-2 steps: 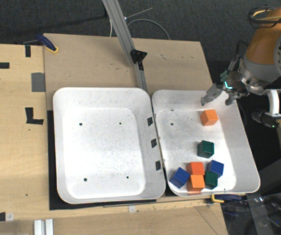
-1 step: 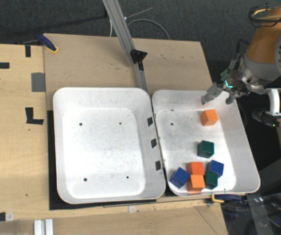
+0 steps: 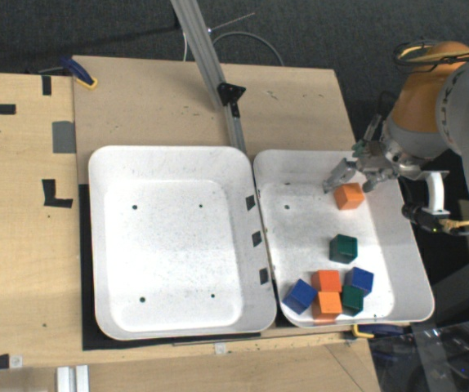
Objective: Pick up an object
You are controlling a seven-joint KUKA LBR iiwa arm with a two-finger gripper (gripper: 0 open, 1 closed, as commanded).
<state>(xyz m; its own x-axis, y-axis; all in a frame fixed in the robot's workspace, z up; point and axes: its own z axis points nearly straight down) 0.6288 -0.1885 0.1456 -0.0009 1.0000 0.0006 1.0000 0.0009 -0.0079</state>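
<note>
Nearest the camera, along the front wall of the right-hand bin (image 3: 398, 243), sits a tight cluster of blocks: a blue block (image 3: 300, 295), two orange blocks (image 3: 328, 280) stacked front to back, a dark green block (image 3: 352, 300) and a second blue block (image 3: 361, 279) just behind it. Further back in that bin, a lone green block (image 3: 343, 247) stands apart from the cluster. Beyond it, toward the bin's back half, lies a single orange block (image 3: 349, 196), the likeliest target. The gripper (image 3: 350, 175) hangs right over that block's far edge, its fingers spread and angled down; one tip looks close to the block, but nothing sits between them, so it has hold of nothing. Left of the right-hand bin, the other white bin (image 3: 104, 219) lies alongside. Judging by this, the pick is not yet made: the approach is nearly there, and the closing and lifting remain.
</note>
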